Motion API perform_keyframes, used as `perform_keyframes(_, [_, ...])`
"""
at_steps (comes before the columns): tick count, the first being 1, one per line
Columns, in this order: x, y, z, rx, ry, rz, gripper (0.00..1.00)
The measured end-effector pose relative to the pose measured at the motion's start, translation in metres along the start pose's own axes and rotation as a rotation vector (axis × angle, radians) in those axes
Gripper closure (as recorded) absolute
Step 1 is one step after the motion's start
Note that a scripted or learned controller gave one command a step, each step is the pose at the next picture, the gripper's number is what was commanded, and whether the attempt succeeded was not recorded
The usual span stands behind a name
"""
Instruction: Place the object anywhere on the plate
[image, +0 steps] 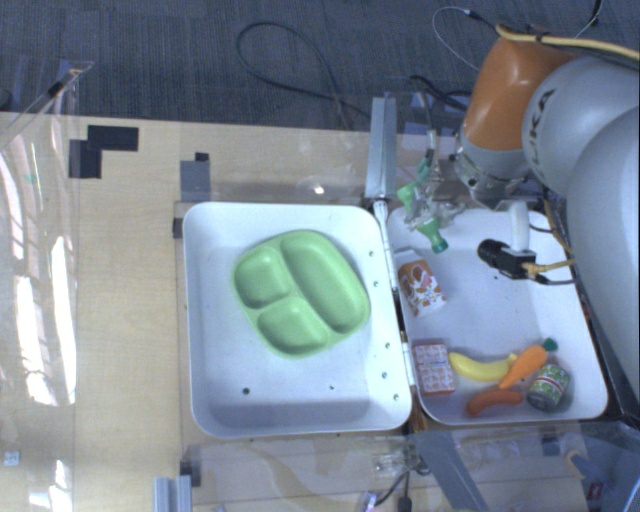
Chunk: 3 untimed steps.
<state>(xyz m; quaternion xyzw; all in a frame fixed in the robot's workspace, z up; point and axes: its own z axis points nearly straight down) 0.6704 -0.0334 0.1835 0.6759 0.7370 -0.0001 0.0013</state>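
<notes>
While the green plate (300, 292) sits alone in the left bin (215, 400), the arm (560, 110) reaches from the right over the top left corner of the right bin (590, 395), its gripper (428, 215) above the bin floor with a small green piece at its tip; whether it is clenched or released cannot be told. Below it a small carton (421, 287) lies near the bin's left wall, and along the bottom lie a pink box (433, 365), banana (478, 367), carrot (527, 363), sausage (493, 400) and can (548, 387), close together.
</notes>
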Motion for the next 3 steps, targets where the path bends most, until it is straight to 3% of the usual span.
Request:
perform_keyframes(1, [0.067, -0.010, 0.000, -0.001, 0.002, -0.274, 1.00])
perform_keyframes(2, [0.160, 0.005, 0.009, 0.001, 0.003, -0.267, 1.00])
perform_keyframes(3, [0.160, 0.005, 0.009, 0.001, 0.002, -0.267, 0.00])
